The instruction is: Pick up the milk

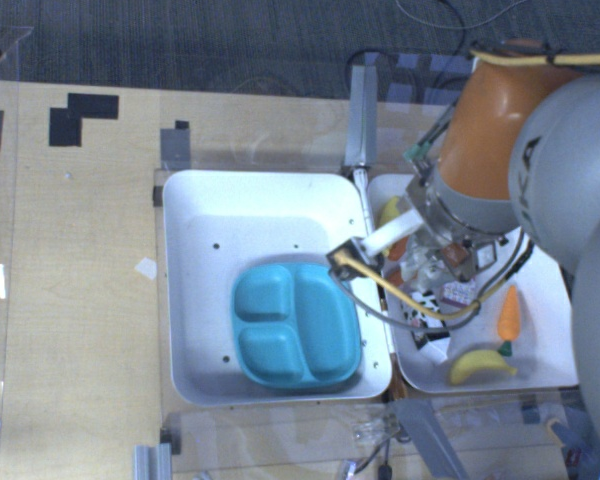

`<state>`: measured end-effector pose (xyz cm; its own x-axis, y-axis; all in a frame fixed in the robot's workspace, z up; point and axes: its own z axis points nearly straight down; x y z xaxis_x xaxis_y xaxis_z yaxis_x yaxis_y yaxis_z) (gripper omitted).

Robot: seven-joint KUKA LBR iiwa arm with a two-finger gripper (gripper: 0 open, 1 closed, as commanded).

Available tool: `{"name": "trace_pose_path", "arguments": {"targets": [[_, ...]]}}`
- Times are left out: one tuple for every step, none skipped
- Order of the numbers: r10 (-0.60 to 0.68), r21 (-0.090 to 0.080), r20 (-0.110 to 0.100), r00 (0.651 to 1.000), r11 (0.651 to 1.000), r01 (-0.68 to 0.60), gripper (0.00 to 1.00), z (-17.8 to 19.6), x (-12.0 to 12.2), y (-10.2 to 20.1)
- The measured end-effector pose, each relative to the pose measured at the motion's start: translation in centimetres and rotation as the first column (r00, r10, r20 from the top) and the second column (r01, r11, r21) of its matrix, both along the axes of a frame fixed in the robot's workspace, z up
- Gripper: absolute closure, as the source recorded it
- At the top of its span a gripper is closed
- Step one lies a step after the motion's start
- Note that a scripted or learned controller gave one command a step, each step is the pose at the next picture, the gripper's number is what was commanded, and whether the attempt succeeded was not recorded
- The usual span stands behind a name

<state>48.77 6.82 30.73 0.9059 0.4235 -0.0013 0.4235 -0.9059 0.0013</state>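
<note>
Left bin [195,218]: holds a blue divided tray [295,325], lower centre.
Right bin [550,368]: banana [480,365], carrot [509,315], lower right.
My end effector [427,268]: over right bin; grip state unreadable.
Milk: I cannot pick it out.

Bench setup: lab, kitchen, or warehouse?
Likely a robotics lab: two white bins fixed to a wooden bench, a grey-and-orange arm reaching in, loose cable on carpet.

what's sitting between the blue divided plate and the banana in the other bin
In the camera view, the bins' adjoining white walls separate the blue plate from the banana, with black cable looping across.
</note>
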Motion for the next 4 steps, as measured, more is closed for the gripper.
{"name": "trace_pose_path", "arguments": {"targets": [[0.009, -0.001, 0.0, 1.0, 1.0, -0.009, 1.0, 0.9, 0.1, 0.1], [0.016, -0.003, 0.001, 1.0, 1.0, -0.016, 1.0, 1.8, 0.3, 0.1], [0.023, -0.004, 0.002, 1.0, 1.0, -0.023, 1.0, 2.7, 0.5, 0.1], [0.03, -0.005, 0.003, 1.0, 1.0, -0.03, 1.0, 3.7, 0.6, 0.1]]}}
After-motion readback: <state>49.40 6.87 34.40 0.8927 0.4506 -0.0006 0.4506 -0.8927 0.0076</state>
